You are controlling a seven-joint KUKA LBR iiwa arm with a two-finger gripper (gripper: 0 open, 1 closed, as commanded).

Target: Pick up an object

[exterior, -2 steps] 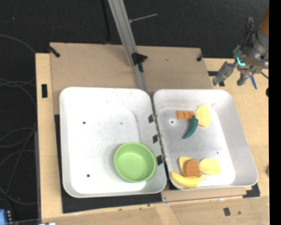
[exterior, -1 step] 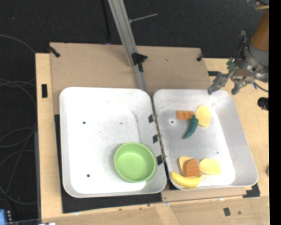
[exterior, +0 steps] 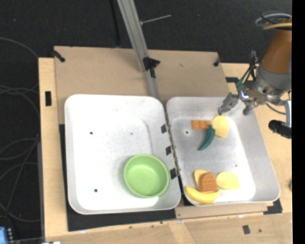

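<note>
1. The gripper hangs over the far right edge of the right bin, its two fingers spread apart with nothing between them
2. Just below and to the left lies a yellow round fruit, touching a green pepper; a small orange block sits just to their left
3. At the bin's near edge a banana, a brown piece and a yellow lemon-like piece cluster together
4. The left bin holds a green bowl near its front right corner
</note>
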